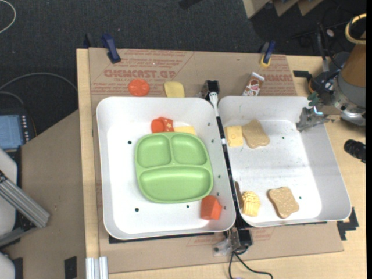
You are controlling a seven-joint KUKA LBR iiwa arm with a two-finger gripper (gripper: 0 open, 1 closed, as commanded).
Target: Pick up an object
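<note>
Sorting the scene by bin, we find the candidate objects split between two shallow white containers: the left bin (110, 173) carries a green divided plate (173, 167) at its centre, with an orange-red block (162, 124) and a pale yellow piece (185, 130) tucked against the plate's far edge and an orange wedge (211, 207) at its near right corner. We judge that these lie close against the plate, which would crowd a grasp there. The right bin (325, 167) holds looser targets: a yellow cheese slice (234, 136) touching a tan cookie-shaped piece (255, 134) near the far left corner, a corn piece (250, 203) against the near left wall, and a toast slice (283, 201) just beside it, with bare floor around them. Outside the bins, on the cardboard at the far side, rest an orange disc (138, 87), a yellow item (174, 89) and a small carton (253, 85). The arm reaches in from the right, and the gripper (309, 118) sits over the far right rim of the right bin, well apart from every object. Its state we cannot tell at this resolution. Nothing is between it and the bin floor that we can identify, so we judge the pick not yet begun; the toast slice or the cookie-shaped piece appears the most accessible choice.
</note>
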